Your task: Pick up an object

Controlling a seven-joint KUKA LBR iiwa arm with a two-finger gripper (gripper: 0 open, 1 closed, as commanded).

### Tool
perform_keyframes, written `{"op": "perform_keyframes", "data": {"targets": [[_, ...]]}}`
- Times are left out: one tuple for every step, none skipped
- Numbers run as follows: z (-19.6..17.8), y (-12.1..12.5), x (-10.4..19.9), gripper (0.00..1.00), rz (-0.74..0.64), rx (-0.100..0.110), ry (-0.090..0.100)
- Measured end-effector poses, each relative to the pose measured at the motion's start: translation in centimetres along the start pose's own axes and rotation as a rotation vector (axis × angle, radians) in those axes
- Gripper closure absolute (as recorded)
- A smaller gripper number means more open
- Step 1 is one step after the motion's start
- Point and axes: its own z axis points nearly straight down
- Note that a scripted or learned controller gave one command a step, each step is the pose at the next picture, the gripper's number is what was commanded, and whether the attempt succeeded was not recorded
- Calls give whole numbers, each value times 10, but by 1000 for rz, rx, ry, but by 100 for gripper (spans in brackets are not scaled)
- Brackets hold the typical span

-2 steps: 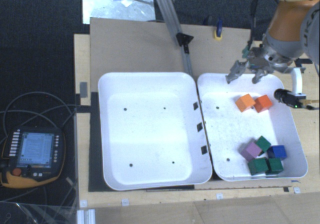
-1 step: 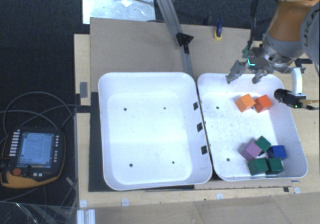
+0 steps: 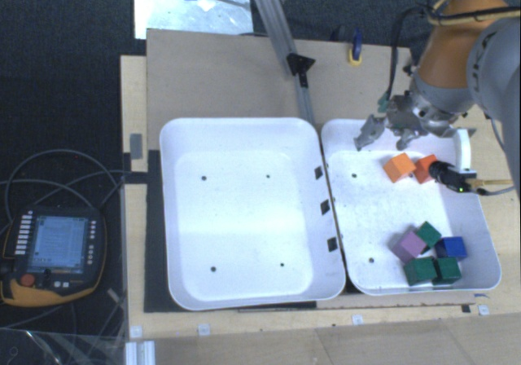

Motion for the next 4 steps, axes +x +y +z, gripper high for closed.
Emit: {"op": "perform_keyframes", "data": {"targets": [[63,1,-1,0,2,2,0],[92,1,-1,0,2,-1,0],[78,3,-1,100,-1,-7,0],[34,7,-4,100,1,-9,-1]]}}
